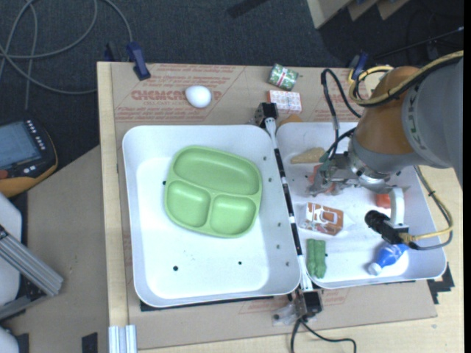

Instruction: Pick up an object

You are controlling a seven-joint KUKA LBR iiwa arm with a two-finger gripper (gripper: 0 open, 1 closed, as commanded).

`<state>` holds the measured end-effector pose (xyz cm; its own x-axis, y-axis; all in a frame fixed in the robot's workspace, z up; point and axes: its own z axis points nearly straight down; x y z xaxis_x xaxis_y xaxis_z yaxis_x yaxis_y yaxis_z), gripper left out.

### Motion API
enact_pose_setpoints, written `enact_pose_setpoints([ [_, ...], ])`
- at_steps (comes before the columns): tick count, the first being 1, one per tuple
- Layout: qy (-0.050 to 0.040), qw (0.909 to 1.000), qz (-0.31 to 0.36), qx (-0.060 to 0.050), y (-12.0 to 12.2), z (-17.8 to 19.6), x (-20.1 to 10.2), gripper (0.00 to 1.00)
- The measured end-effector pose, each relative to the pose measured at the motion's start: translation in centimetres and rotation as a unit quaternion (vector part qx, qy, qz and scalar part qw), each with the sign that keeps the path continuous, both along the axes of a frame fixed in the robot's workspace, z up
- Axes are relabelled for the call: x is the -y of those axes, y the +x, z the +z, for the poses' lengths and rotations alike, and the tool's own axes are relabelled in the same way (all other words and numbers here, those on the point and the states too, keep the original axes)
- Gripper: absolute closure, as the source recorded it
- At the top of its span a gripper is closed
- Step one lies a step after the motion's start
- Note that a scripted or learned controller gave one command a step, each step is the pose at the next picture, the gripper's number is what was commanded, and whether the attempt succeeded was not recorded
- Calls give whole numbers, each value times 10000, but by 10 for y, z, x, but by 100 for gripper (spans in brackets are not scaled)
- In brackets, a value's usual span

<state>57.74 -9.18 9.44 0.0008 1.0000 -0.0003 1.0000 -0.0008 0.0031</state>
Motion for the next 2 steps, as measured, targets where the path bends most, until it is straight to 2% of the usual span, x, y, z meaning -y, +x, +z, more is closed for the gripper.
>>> enact_pose_setpoints([
  [1,5,10000,13,6,76,92,-49,100],
  [2,7,10000,11,-25,30,117,-81,100],
])
